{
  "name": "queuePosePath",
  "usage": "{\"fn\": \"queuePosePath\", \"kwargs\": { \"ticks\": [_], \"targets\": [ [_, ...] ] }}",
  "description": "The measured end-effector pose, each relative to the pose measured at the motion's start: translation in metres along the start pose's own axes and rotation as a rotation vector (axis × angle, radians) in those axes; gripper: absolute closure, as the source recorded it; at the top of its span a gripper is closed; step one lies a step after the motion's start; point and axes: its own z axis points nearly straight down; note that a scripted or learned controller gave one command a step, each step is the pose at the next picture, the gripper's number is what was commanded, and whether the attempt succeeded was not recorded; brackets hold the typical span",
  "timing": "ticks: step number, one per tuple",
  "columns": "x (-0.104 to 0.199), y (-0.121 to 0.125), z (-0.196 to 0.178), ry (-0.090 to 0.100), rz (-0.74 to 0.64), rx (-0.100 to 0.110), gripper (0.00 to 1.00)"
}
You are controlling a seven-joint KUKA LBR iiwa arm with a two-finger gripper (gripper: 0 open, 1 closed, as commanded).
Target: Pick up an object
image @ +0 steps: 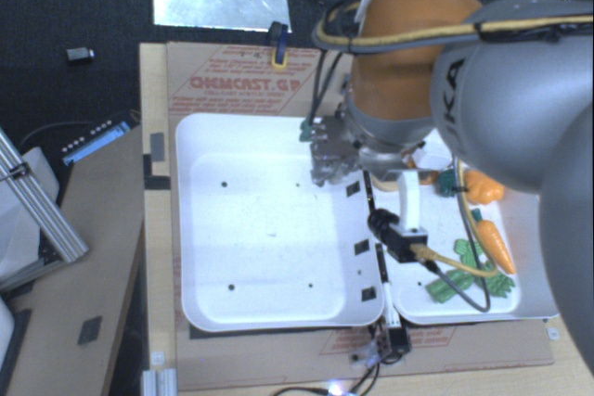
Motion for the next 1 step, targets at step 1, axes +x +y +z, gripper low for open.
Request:
{"fn": "queuePosePath", "kwargs": {
  "ticks": [1],
  "targets": [
    [0.0708,0.004,-0.0927,-0.001,0.005,-0.002,1.0]
  ]
}}
